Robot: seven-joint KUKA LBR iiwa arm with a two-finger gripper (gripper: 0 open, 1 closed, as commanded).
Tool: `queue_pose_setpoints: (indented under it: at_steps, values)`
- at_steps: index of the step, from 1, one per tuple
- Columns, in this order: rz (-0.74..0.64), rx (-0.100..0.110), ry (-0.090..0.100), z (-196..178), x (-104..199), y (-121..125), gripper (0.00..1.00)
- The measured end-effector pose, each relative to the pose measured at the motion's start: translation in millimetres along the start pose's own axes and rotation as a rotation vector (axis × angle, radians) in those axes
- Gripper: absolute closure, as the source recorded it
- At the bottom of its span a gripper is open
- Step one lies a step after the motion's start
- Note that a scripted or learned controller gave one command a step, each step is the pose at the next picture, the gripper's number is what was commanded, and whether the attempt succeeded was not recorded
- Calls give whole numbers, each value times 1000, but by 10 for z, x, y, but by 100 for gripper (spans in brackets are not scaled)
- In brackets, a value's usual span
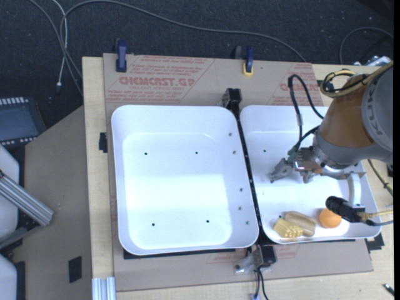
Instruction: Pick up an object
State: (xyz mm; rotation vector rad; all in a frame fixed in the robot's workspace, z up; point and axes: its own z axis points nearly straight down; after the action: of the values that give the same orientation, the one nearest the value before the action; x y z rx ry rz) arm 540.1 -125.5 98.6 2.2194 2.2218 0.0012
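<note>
Ball point(329, 218), orange and round, lies near the front rim of the right-hand bin point(275, 120). A yellow toy point(294, 225), perhaps a corn cob, lies near it towards the divider. The tool point(289, 176) hangs over bare white floor in the middle of that bin, apart from both things. Its fingers look spread, with nothing between them.

Closing where it is would probably grip only air. Going for the ball carries its own risks. A round thing may roll or squirt out from under the fingers, and it sits so close to the bin's front wall that a finger could strike the rim. The yellow toy is close enough to be nudged aside.

The left-hand bin point(119, 167) shows only bare white floor. Both bins rest on the tabletop point(100, 92).
</note>
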Motion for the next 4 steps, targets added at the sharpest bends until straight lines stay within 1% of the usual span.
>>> queue_pose_setpoints:
  at_steps: [1,2,3,4]
  values:
    - [0,-2,0,-54,-81,674,0]
    - [1,-1,0,-160,-82,668,100]
    - [0,0,0,-154,-81,666,0]
    - [1,6,2,121,193,-278,0]
